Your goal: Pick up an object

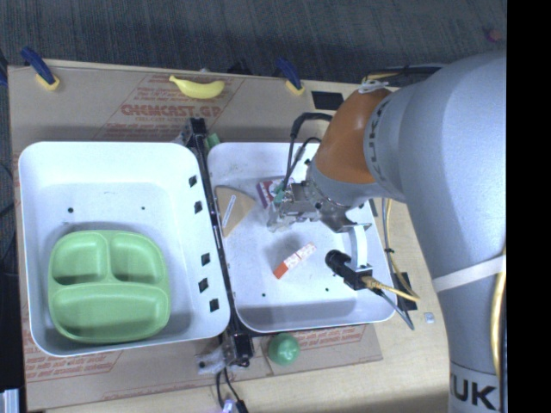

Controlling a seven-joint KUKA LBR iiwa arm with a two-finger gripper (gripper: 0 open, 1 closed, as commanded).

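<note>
Dark carpet (172,11) runs across the top, and below it sits the cardboard-covered bench (129,110) with its two white bins side by side. Over in the left bin (52,170) there's one big item, a green divided plate (108,284), lying flat toward the near corner. The grey arm (439,144) sweeps in from the right, orange band showing above the wrist, and the gripper (282,213) is down inside the right bin (258,312), near its far middle. Whether it is open or closed, I can't tell from this angle.

Now the pickings. A small red-and-green item (270,188) lies just beside the gripper on its far side, partly hidden. A tan wedge (232,206) rests to the gripper's left, close to the wall between the bins. An orange-and-white packet (294,259) lies on the bin floor just below the gripper, apart from it.

Outside the bins, a yellow banana (198,85) sits on the cardboard at the far edge, between two blue clamps (40,67). A green ball (282,348) rests at the near edge.
</note>
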